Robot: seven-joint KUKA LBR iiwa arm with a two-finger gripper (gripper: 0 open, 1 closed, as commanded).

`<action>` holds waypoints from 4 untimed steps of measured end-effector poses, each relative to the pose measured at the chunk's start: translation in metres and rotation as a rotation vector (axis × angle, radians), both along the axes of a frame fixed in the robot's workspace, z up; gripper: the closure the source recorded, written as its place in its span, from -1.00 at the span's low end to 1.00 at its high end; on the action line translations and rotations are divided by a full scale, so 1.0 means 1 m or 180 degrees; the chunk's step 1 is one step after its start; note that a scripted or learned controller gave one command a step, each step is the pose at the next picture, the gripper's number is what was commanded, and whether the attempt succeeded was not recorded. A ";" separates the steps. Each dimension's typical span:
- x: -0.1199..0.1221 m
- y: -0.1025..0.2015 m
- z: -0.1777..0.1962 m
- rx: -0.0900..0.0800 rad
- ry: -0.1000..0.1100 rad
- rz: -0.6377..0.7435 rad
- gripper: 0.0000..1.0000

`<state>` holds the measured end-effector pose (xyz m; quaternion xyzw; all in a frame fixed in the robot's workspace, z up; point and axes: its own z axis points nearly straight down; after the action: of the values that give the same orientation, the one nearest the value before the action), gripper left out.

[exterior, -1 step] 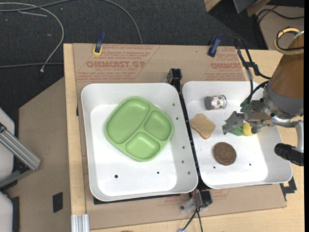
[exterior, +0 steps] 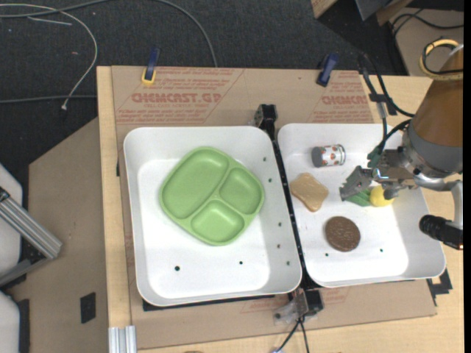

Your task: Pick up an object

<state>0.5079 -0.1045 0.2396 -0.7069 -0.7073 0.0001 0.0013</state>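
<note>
Camera view: the tool (exterior: 366, 187) partly hides a small green-and-yellow object (exterior: 372, 195) in the right shallow white bin (exterior: 412, 267); finger state cannot be determined. That bin also contains a small grey can (exterior: 328, 155), a tan sponge-like block (exterior: 310, 191) and a round brown disc (exterior: 343, 234). The left shallow white bin (exterior: 147, 160) holds a green three-compartment plastic plate (exterior: 212, 195).

We see a smooth, matt green plastic plate (exterior: 212, 194), glossy white plastic bins (exterior: 140, 160), brown printed cardboard (exterior: 176, 94), and a rough brown cookie (exterior: 343, 234).
</note>
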 end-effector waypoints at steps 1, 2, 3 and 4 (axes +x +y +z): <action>-0.002 -0.003 -0.063 0.0003 0.0023 -0.0004 -1.00; -0.005 -0.005 -0.126 0.0005 0.0018 -0.0005 -1.00; -0.004 -0.006 -0.154 -0.0006 -0.0008 -0.0005 -1.00; -0.002 -0.007 -0.140 -0.0011 -0.0033 -0.0007 1.00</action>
<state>0.5064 -0.1110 0.0995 -0.7077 -0.7065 -0.0024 -0.0037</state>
